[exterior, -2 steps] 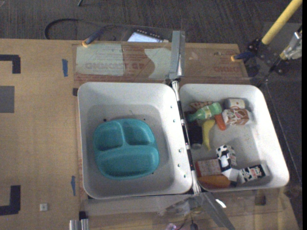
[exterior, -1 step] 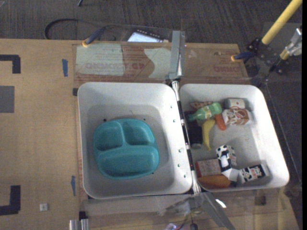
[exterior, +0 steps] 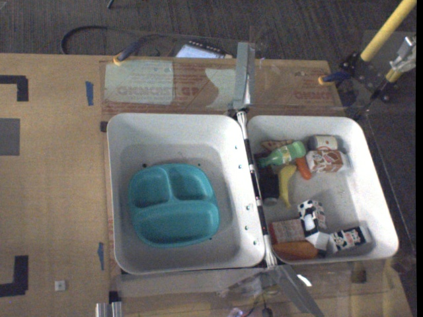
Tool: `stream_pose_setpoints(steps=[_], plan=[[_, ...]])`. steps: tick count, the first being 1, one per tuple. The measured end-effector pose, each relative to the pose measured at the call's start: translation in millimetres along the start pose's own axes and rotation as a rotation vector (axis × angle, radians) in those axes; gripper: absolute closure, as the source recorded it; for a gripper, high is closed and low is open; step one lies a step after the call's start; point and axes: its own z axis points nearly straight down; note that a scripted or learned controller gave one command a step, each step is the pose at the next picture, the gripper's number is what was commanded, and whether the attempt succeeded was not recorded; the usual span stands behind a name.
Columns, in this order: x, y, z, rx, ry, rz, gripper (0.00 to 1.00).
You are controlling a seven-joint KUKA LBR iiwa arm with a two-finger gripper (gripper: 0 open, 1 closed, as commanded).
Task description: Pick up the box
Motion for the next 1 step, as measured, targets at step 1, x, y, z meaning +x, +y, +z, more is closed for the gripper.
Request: stream_pose_setpoints(steps=[1], plan=[[179.1, 43.6, 135.0, 0.001, 0.005, -0.239, 1.00]])
